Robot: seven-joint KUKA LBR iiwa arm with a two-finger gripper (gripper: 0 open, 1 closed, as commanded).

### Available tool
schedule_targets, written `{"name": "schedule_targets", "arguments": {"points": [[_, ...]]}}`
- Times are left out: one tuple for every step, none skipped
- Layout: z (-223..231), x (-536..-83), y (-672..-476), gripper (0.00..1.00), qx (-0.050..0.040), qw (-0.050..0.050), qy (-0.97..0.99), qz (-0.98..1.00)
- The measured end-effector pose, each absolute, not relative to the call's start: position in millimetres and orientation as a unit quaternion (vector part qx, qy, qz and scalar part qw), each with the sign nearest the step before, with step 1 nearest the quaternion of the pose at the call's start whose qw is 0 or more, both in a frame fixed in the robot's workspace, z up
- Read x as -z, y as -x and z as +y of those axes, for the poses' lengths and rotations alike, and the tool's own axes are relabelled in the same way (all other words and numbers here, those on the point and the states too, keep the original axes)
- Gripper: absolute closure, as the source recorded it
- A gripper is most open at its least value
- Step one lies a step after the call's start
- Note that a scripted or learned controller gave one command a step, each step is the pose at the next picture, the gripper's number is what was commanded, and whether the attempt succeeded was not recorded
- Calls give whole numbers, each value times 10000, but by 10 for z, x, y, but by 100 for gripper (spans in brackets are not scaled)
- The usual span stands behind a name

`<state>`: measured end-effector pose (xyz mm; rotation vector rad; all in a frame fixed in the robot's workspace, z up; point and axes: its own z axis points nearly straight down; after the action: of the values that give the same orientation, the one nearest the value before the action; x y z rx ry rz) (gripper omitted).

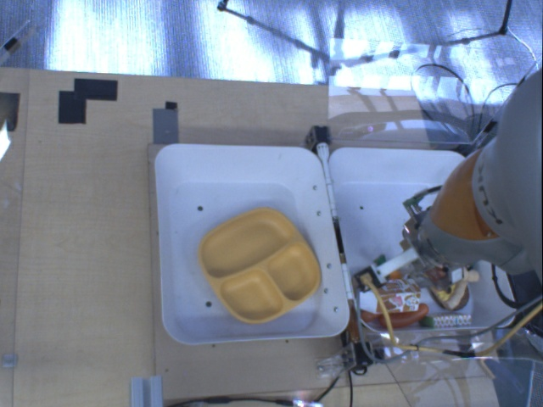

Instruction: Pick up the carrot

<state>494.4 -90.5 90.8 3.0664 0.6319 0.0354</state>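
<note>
So the grey arm with the orange band (462, 195) comes in from the right and hangs low over the near part of the right-hand shallow white bin (373, 181). The gripper (405, 271) sits right on top of a small pile of stuff there, and honestly I can't tell how it's set or whether it has hold of anything, the wrist covers too much of it.

The orange carrot (392, 317) lies along the near edge of that right bin, just under the gripper, partly covered by a red and white packet (399, 296) and crossed by a thin yellow cable (382, 310). Just to the right of that there's a tan, rounded item (452, 294) I can't identify.

Over in the left white bin (182, 227) there's a yellow plastic divided plate with three compartments (260, 264), sitting a bit tilted towards the near right of the bin. Both bins sit side by side on the pale wooden bench (76, 253).
</note>
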Motion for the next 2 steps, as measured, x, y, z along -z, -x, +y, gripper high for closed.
{"name": "schedule_targets", "arguments": {"points": [[60, -1890, -4953, 100, -75, 18, -9807, 1953], [-552, -1896, -5496, 100, -13, 18, -9234, 3837]]}}
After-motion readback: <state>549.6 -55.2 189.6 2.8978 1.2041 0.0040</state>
